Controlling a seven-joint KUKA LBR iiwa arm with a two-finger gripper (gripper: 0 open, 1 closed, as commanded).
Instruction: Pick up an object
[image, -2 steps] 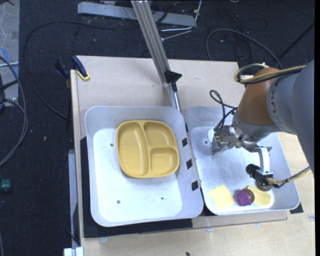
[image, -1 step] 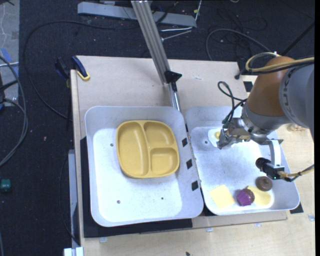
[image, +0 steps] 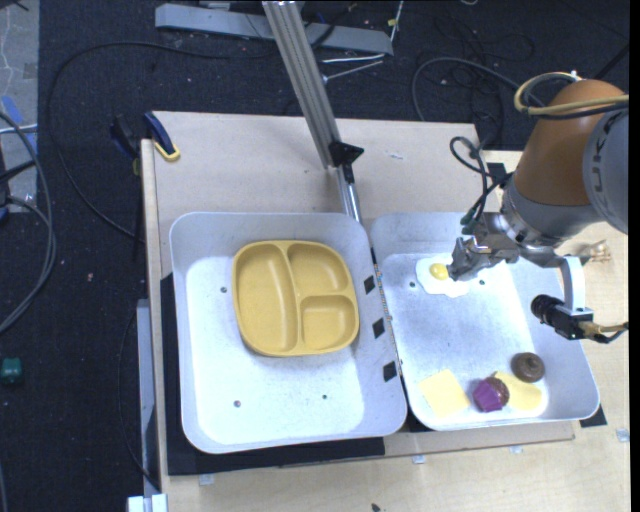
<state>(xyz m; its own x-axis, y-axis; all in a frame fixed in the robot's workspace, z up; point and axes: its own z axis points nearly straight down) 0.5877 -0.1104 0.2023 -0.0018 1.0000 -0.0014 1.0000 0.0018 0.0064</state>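
My hand (image: 466, 262) is low over the upper part of the right bin (image: 560, 400), and the fried egg (image: 441, 276) lies right under it, poking out toward the bin's left wall. So the thing I am after sits just to the left of my fingertips and touches or nearly touches them; I cannot tell which. The egg is flat and roughly round, with its yolk near its left part, so no long axis guides my wrist. Whether my hand is wide or narrow I cannot tell, since my own wrist covers it from above.

The other things in this bin are well apart from me, down by the near edge: a pale yellow slice (image: 444, 392), a purple lump (image: 490, 394) just beside it, and a brown doughnut (image: 527, 367) a little further right, resting by another yellow piece. None of them stands in my way. The left bin (image: 200, 400) holds a yellow divided plate (image: 296, 297), across the wall between the bins. A metal pole (image: 310, 90) slants over the worktop (image: 240, 165) behind both bins, clear of my reach. I judge a flat egg will be hard to pinch.
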